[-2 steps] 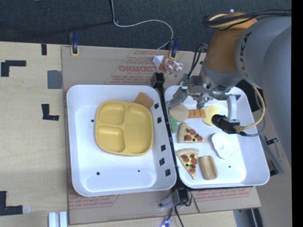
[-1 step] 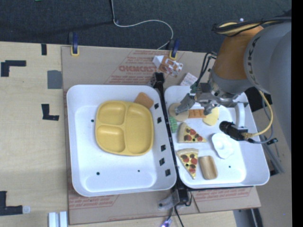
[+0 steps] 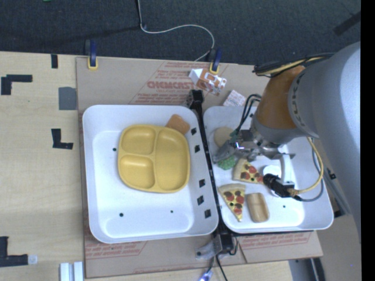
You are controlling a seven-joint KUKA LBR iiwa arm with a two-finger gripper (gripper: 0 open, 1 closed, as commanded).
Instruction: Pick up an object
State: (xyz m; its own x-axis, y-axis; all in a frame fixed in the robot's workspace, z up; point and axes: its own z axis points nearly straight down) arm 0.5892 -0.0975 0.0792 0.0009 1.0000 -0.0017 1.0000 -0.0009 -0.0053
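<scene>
Camera view looks down on a brown worktop carrying two shallow white bins side by side. Largest in sight is the grey arm with its orange band, reaching in from the right edge and bending down over the right bin. Next comes the left bin, holding a yellow divided plate near its middle and a small brown block at its far right corner. The right bin holds the smaller things: a bread roll toward its near edge, a pizza slice just beside the roll on the side of the left bin, a second pizza slice nearer the middle, a green piece and a pale round piece along the edge shared with the left bin.

The jaws sit low over the green piece, near the second slice; whether they are spread or pressed together I cannot tell, since the wrist hides them. Nothing shows as lifted, so by my judgement the pick is not yet done: a grasp and a raise are left.
</scene>
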